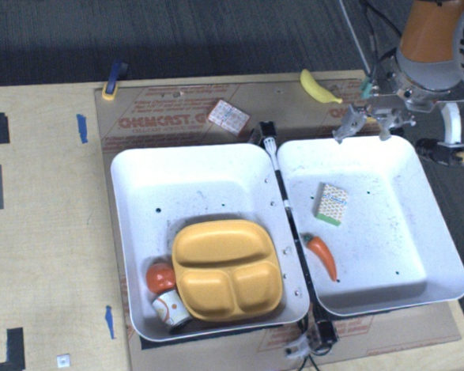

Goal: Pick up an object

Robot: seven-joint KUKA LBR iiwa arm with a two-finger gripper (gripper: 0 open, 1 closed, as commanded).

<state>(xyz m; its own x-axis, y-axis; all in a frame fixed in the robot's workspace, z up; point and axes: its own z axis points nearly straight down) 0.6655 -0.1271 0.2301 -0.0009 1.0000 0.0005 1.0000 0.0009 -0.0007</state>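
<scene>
Two white bins sit side by side on the worktop [45, 233]. In the right bin [426, 238] lie a small patterned box [331, 204] and, just below it, an orange pepper [322, 255]. In the left bin [138, 195] a yellow tray [225, 267] rests beside a tomato [160, 277] and a small can [171, 308]. A banana [319, 87] lies behind the bins. The claw [366, 124] hovers over the right bin's far rim, spread open, gripping nothing
</scene>
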